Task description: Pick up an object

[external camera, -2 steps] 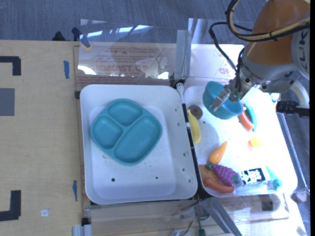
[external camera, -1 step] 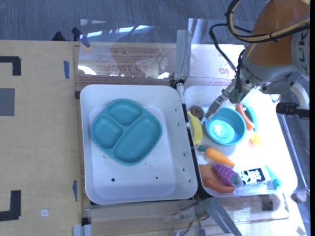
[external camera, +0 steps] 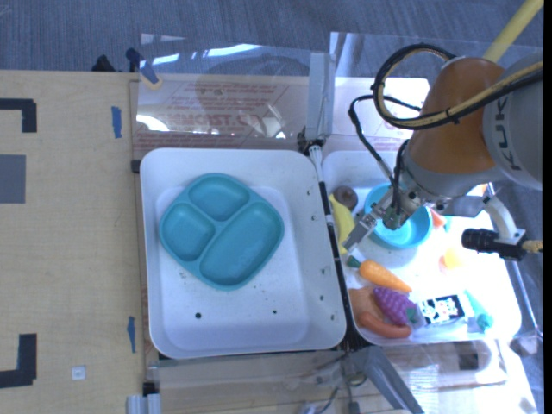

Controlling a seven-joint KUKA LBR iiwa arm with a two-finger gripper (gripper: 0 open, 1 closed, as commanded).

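Lying in the right bin point(external camera: 504, 313) is a small heap of toy food, any piece of which could be the one to pick up. A carrot point(external camera: 383, 274) rests at a slant near the middle of that bin's left side, orange with a bit of green at its upper-left end. Just below it sits a purple bunch of grapes point(external camera: 392, 303), touching a reddish-orange piece point(external camera: 371, 320) that curves along the bin's lower left. A yellow banana point(external camera: 342, 220) lies against the wall between the two bins, with a small dark round thing point(external camera: 346, 197) just above it. A blue bowl point(external camera: 405, 229) stands further in, partly covered by the arm. Toward the lower right there is a black-and-white patterned block point(external camera: 440, 309) with a teal piece point(external camera: 478, 320) beside it, and a small yellow-orange bit point(external camera: 449, 260) sits in the glare.

The gripper point(external camera: 373, 223) hangs over the bowl's left edge, close above the banana and the carrot. Whether its fingers are spread or pressed together I cannot tell from here, and nothing shows between them.

The arm point(external camera: 457, 119) comes in from the right, its orange band bulking over the back of the right bin, black cables looping above it.

The left bin point(external camera: 172, 317) holds a teal divided plate point(external camera: 222, 229) with three compartments, lying flat and well apart from the toys.
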